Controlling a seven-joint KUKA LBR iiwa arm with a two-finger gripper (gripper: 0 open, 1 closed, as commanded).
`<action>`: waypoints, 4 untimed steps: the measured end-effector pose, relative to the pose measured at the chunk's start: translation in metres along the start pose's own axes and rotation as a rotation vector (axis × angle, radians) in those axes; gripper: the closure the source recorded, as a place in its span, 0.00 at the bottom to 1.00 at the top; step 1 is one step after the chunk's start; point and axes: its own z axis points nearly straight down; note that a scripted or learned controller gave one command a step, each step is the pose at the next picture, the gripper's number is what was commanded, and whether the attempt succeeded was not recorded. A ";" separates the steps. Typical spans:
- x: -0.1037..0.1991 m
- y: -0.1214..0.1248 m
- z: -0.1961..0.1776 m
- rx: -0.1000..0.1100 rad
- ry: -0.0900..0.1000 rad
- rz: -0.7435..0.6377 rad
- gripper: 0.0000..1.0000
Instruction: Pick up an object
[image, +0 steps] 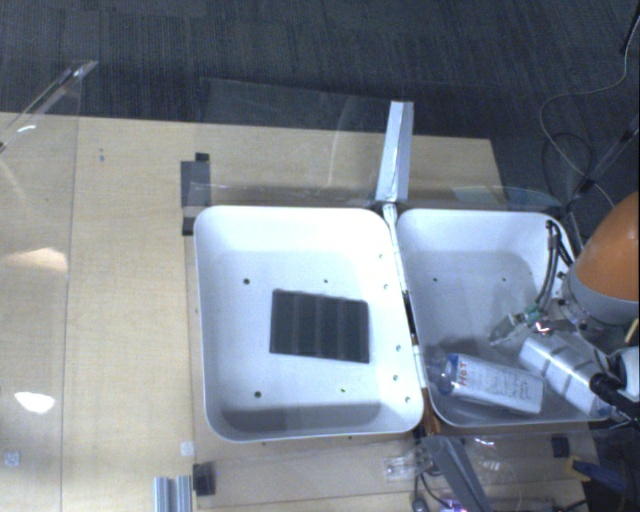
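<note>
Bottle (490, 383) is seen lying flat near the front wall of the right bin (470, 250); the gripper (520, 325) is lowered just above it, its opening indiscernible; a dark ridged pad (320, 326) is set in the left bin (230, 300) on the wooden bench (110, 300).

A robotics lab or test cell is suggested. A pale wooden bench (110, 330) is seen on dark carpet (300, 40), two white bins (300, 225) are fixed side by side at centre, clear shielding panels (40, 280) stand at left, and loose cables (585, 140) trail at upper right.
</note>
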 end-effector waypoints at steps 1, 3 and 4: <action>0.063 0.037 0.000 0.003 0.005 -0.069 0.00; 0.063 0.040 -0.012 -0.003 0.005 -0.070 0.00; 0.058 0.112 0.004 0.008 0.005 0.003 0.00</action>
